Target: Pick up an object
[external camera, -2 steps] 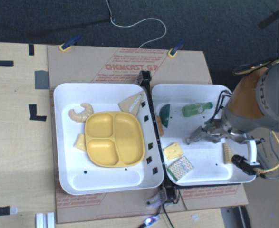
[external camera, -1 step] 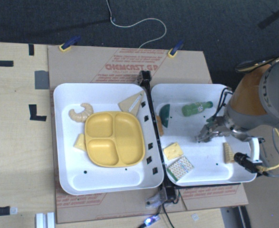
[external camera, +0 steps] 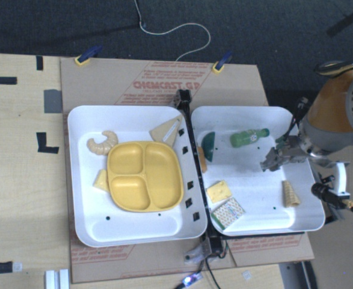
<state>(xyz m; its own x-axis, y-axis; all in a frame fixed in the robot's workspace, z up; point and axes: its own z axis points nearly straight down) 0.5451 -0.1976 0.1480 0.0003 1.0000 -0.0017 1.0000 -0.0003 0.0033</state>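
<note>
My gripper [external camera: 271, 163] hangs over the right part of the right bin [external camera: 257, 114], its dark fingers pointing down-left with nothing seen between them. A green bottle [external camera: 249, 138] lies to its upper left, at the bin's back. An ice-cream cone [external camera: 290, 193] lies just below and to the right of the gripper. A yellow cheese wedge [external camera: 219, 192] and a patterned packet [external camera: 227, 212] sit near the front left of this bin. A dark green piece [external camera: 208, 143] leans at the bin's left wall.
The left bin [external camera: 83, 221] holds a yellow divided plate [external camera: 145, 176], a beige croissant-like piece [external camera: 102, 142], a tan wedge [external camera: 167, 130] and a small yellow wedge [external camera: 100, 180]. A black divider [external camera: 191, 161] runs between the bins. The arm's grey and orange body [external camera: 332, 116] stands at the right.
</note>
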